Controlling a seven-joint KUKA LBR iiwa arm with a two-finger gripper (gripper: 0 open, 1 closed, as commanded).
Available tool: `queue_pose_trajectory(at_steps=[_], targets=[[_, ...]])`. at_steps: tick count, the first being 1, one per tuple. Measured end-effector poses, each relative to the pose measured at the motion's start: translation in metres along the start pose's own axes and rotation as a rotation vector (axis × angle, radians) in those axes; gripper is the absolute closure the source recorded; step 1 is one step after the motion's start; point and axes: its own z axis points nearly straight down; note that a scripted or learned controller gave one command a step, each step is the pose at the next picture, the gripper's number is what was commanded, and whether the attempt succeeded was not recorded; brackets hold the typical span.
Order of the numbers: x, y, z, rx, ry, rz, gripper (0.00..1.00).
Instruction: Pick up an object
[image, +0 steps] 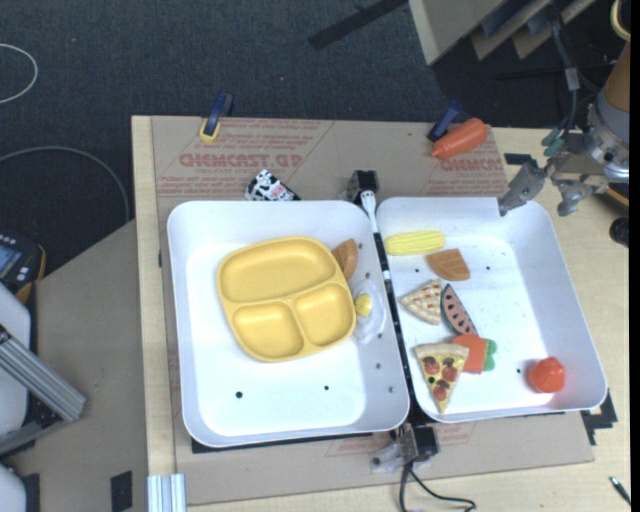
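The right bin (560, 270) holds toy food: a corn cob (415, 242), a brown piece (449, 264), a pizza slice (424, 300), a watermelon slice (460, 312), a second pizza slice (438, 368), an orange-and-green piece (476, 353) and a red tomato (546, 374). My gripper (545, 192) hangs over the bin's far right corner, open, with nothing between its fingers. It is well away from the food.
The left bin (200, 360) holds a yellow divided plate (285, 297), a brown piece (346, 258) and a small yellow item (363, 305). On the bench behind the bins lie an orange toy (460, 138), a black-and-white toy (270, 187) and a clamp (213, 117).
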Motion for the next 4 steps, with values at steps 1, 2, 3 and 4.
queue_pose_trajectory(at_steps=[1, 2, 3, 4], targets=[[0.0, 0.002, -0.007, -0.013, -0.003, -0.002, 0.0], [0.01, -0.002, 0.047, -0.007, -0.001, -0.002, 0.0], [0.008, -0.01, 0.094, -0.007, -0.001, -0.002, 0.0], [-0.001, -0.007, 0.144, -0.008, -0.002, -0.002, 0.0]])
